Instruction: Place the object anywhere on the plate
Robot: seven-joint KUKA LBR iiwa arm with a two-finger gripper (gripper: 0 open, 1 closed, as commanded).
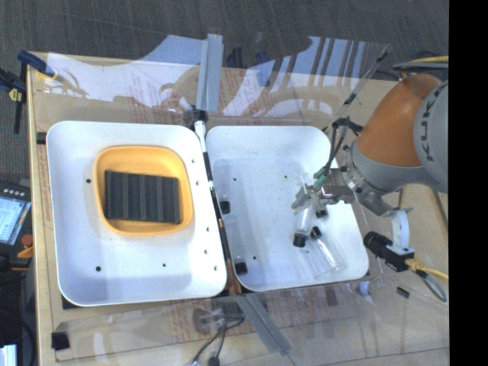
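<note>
**Q:** What does the figure show, from the largest element down?

**A:** Two shallow white bins sit side by side. The left bin (69, 258) carries a yellow plate (142, 161) with a dark ribbed insert (143, 197) at its centre. The right bin (259, 265) holds the object: a clear, bottle-like item (316, 239) with dark ends, lying at about four o'clock in that bin. The arm (400, 132) enters from three o'clock, and its gripper (309, 218) is low over the right bin, just beside or touching the object's upper end.

**Q:** In what state is the gripper?

**A:** The fingers appear spread and dark-tipped, but the clear object blurs into them; whether it sits between them cannot be told.

**Q:** What could go wrong from here?

**A:** Three risks, by judgement. The object looks smooth and rounded, so closing fingers may squeeze it sideways and it rolls toward the bin wall at five o'clock. A grip near one end may let it pivot and slip during the lift. The carry toward nine o'clock crosses the ridge (213, 204) between the bins; too low a path would knock the object loose short of the plate.
</note>
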